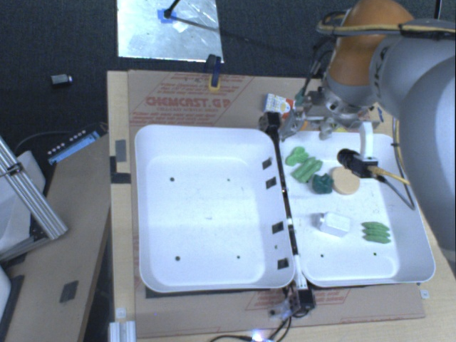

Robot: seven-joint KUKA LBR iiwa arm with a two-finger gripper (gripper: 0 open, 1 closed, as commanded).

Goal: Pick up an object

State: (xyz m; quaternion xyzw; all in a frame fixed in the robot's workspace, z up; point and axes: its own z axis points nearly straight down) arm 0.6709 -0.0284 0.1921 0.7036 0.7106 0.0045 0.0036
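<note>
The left bin (206,148) sits toward the left edge of the surface, and its white floor is bare. The right bin (356,269) touches it along a shared wall and carries all the loose things. Near that bin's far-left corner lie two light green pieces (305,164) side by side, each lengthways at a slant to the bin's walls; which end leads is too small to tell. Above them, over the bin's far edge, hangs the pincer (308,123). Whether it is spread or pressed together cannot be told from this angle, and nothing can be seen held in it. Just toward the near edge from the light green pieces is a teal lump (322,184) with no clear long axis. A round tan disc (347,182) lies flat just beside it on the right. Further toward the near edge, around mid-bin, rests a white block (333,224), its long axis roughly left to right with a slight tilt. A dark green pod (375,231) lies near the right edge, its long axis also about left to right, apart from the block.
</note>
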